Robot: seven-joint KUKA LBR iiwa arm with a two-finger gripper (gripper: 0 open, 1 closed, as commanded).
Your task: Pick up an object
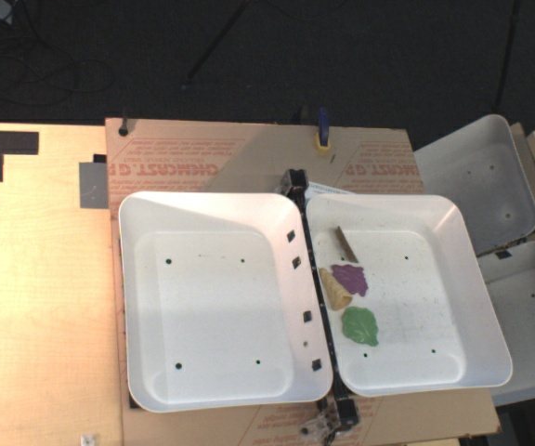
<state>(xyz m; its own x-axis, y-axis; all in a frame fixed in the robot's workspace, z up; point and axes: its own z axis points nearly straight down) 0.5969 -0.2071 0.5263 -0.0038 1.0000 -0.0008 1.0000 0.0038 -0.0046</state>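
Note:
Several small objects lie in the right white bin (435, 249), close to its left wall. A purple lump (349, 278) rests partly on a tan piece (333, 293). Just below them sits a green lump (360, 326). A thin brown strip (345, 244) lies tilted above the purple lump. The left white bin (212, 295) stands beside it, the two walls touching.
Both bins rest on a cardboard sheet (249, 161) on a wooden bench (35, 295). Black clips (306, 317) run along the seam between the bins. A blue clamp (322, 129) stands at the cardboard's far edge. A white panel (490, 175) leans at the right.

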